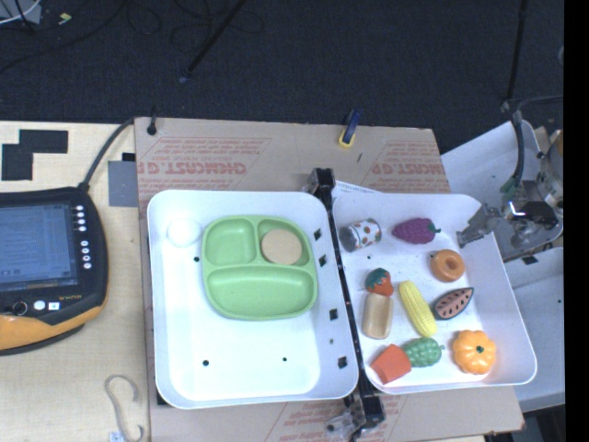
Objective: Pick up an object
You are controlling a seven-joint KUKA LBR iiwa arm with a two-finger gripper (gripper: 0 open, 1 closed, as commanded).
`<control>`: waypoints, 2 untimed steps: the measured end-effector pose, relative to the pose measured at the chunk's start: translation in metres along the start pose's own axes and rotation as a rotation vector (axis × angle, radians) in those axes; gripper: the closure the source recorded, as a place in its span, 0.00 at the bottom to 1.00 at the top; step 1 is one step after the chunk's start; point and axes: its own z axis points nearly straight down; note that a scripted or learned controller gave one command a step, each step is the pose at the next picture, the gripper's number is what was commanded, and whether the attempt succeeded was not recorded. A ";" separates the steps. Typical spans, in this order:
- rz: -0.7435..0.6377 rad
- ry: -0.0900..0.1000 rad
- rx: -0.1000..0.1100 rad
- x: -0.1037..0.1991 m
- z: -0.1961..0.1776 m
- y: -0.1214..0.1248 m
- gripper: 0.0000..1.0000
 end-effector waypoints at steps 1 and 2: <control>-0.002 -0.002 -0.009 0.000 -0.006 0.001 0.00; -0.004 0.000 -0.003 0.010 0.059 0.002 0.00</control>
